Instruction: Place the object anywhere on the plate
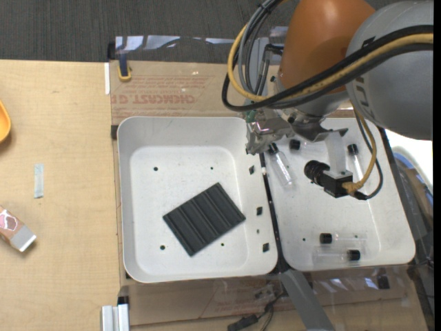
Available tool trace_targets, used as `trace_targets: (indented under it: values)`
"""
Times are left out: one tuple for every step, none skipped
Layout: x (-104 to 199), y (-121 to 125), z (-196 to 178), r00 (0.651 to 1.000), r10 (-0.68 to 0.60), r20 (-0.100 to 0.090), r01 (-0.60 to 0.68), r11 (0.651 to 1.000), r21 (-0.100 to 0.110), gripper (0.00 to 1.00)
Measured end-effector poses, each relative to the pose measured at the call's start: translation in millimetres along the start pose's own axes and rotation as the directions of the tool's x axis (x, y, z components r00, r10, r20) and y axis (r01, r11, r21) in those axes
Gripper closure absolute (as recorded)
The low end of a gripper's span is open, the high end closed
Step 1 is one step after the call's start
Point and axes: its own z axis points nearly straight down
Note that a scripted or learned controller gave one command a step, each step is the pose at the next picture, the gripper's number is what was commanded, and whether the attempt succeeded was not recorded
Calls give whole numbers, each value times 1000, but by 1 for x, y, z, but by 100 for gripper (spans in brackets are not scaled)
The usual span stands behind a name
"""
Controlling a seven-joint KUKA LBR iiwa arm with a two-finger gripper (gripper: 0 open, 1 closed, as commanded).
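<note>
Pincer (275,158) hangs well right of ridged dark object (204,218).

A ribbed slab (204,218) is lying in the left bin (131,205); the gripper (275,158) is hanging over the right bin (393,219).

Smooth, glossy white plastic for the left bin (131,185) and right bin (386,240). Matt, dark grey and ribbed for the plate (204,218). Pale, matt wood-look for the bench top (55,136). Brown printed cardboard (165,92) behind. Glossy orange band (324,33) and satin grey shell on the arm (400,61), with rubbery yellow-and-black cables (238,54).
</note>
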Motion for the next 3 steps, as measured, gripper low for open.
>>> trace_targets:
  values:
    - [0, -57, -2, 998, -55, 0, 55, 998, -1, 100]
    - [-9, -29, 6, 930, -368, 1, 368, 930, -3, 100]
    - [-6, -52, -14, 606, -796, 2, 796, 606, -4, 100]
